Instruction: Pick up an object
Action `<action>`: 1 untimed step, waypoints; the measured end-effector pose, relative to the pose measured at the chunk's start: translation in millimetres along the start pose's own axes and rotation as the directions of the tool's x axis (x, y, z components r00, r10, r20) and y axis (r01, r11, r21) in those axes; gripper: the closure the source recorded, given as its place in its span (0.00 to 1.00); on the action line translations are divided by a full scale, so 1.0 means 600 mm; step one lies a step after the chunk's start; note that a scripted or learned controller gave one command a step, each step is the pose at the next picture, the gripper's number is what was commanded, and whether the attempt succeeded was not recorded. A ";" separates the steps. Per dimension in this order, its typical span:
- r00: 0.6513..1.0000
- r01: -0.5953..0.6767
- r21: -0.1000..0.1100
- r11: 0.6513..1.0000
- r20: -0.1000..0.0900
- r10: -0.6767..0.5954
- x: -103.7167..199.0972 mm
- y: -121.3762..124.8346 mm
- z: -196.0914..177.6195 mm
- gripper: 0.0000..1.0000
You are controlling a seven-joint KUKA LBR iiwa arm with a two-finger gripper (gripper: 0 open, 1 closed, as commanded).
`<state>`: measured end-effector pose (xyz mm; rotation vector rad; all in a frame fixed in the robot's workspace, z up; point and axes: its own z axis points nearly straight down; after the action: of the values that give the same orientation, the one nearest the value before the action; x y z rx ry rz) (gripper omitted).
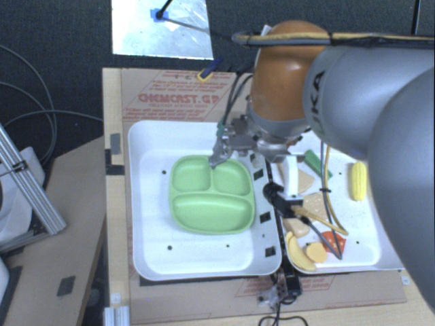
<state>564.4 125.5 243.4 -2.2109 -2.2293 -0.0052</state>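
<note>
- Nearest the camera, the front lip of the counter (204, 292) shows as a strip of cardboard, with a dark tangle of cable at its edge that is too small to read.
- In the right bin (370, 253), a yellow curved piece (297, 253) and an orange round piece (315, 252) lie at the front left corner, touching; a red piece (331, 240) sits just beside them under thin cables.
- Further back there, tan flat pieces (314, 206) overlap; the grey arm (380, 107) cuts off the bin's right side.
- A yellow corn cob (357, 180) lies near that cut-off edge, and a green stick (315, 162) pokes out from under the wrist.
- In the left bin (146, 182), a green divided plate (211, 195) fills the middle, with bare white floor on its left and front.
- The claw (221, 153) sits at the plate's far rim, above the divider between the two upper sections; its tips blur into the rim, so I cannot tell its state.
- Behind, the orange band (285, 73) hides the bins' shared back corner.
- Farthest off, a shiny square sheet (160, 19) lies on dark floor.
</note>
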 end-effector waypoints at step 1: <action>1.000 0.002 -0.020 1.000 -0.003 -0.002 0.114 0.151 -0.189 0.00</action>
<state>654.3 194.2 357.1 -2.2177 -2.2398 -0.0308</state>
